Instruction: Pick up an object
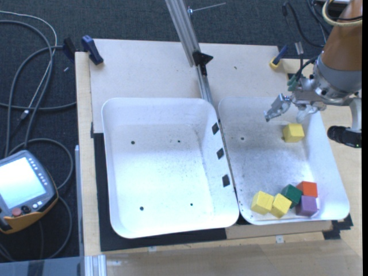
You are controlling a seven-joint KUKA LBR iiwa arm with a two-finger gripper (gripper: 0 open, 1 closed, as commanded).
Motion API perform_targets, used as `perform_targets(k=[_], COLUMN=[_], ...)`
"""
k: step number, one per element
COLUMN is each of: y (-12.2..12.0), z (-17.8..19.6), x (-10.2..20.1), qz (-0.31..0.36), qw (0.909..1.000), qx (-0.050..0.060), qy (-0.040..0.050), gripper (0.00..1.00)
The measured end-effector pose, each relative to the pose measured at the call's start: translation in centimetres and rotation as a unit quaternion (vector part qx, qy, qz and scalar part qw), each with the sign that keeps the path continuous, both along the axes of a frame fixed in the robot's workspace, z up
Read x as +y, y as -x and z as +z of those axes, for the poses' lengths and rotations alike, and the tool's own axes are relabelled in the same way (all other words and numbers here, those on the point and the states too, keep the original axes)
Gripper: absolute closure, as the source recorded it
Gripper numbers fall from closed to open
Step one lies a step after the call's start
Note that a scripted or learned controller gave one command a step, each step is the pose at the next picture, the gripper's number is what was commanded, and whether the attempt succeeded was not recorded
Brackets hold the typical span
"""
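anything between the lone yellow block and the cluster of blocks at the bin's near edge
Nothing: in the camera view, bare speckled bin floor separates the lone yellow block from the cluster.

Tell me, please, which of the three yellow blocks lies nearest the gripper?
The lone yellow block at the right bin's far end, just below the gripper. The other two yellow blocks sit with the cluster at the near edge.

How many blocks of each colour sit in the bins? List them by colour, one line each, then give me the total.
All are in the right bin.
Yellow blocks: 3, one alone near the gripper, and two in the near cluster.
Green block: 1
Orange block: 1
Purple block: 1
Total: 6
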State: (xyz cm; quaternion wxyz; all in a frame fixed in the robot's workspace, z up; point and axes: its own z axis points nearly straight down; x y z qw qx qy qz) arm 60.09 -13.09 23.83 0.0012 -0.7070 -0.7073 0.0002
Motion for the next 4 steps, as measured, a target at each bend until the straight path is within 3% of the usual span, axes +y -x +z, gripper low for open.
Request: perform_targets(k=[1, 2, 3, 4], y=[-3.9, -3.6, -3.4, -3.5], z=[-8.6, -10.7, -14.0, -12.7], x=[-7.4, -7.8, -5.2, -5.3], qz=[-0.002, 0.000, 0.001, 0.001], qw=[1.0000, 1.0000, 1.0000, 1.0000], qx=[-0.001, -0.003, 0.001, -0.001], qy=[0.0022, 0.0015, 0.0000, 0.0004], gripper=[0.00, 0.00, 0.00, 1.00])
